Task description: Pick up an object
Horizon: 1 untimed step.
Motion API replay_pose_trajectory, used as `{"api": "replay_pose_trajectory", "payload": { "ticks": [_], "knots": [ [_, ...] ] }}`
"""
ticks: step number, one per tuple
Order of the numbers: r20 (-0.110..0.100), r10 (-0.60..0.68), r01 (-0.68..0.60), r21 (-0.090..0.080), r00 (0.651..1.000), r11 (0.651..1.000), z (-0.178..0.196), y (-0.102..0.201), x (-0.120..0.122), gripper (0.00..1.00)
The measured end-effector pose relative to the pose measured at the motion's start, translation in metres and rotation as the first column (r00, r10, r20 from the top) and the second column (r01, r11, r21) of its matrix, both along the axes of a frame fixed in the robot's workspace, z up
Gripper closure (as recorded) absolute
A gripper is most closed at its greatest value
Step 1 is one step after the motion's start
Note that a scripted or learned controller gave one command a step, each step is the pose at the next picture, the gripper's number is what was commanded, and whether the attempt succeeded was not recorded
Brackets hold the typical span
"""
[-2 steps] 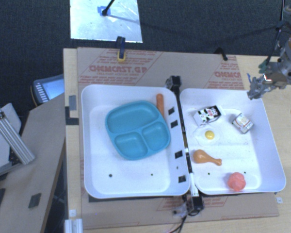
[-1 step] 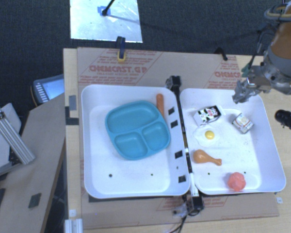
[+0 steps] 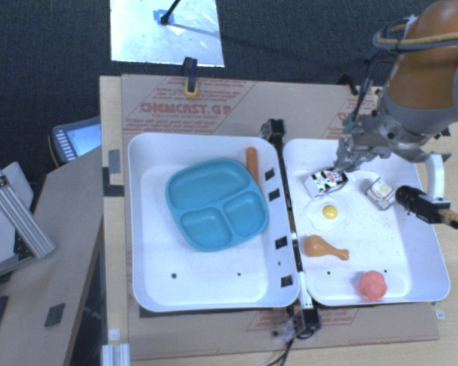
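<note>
Lowering toward the black-and-white carton [image 3: 327, 181] in the right bin [image 3: 420, 280]: you want the pincer [image 3: 345, 163] centred over it, dropping straight | carton lies at the bin's back left, just below-left of the pincer, beside the fried egg [image 3: 325, 214] | grip state: cannot tell

Bench [image 3: 76, 227] bears printed cardboard sheet [image 3: 214, 101]; two white bins side by side on sheet: left bin [image 3: 149, 280], right bin [image 3: 420, 280].
</note>
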<state>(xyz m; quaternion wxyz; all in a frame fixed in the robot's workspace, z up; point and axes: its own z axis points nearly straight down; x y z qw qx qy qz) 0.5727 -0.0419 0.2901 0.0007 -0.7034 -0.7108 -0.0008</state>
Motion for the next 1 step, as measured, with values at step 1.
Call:
{"api": "replay_pose_trajectory", "payload": {
  "ticks": [1],
  "knots": [
    [0.000, 0.000, 0.000, 0.000, 1.000, 1.000, -0.0009, 0.0500, -0.0110, 1.00]
  ]
}}
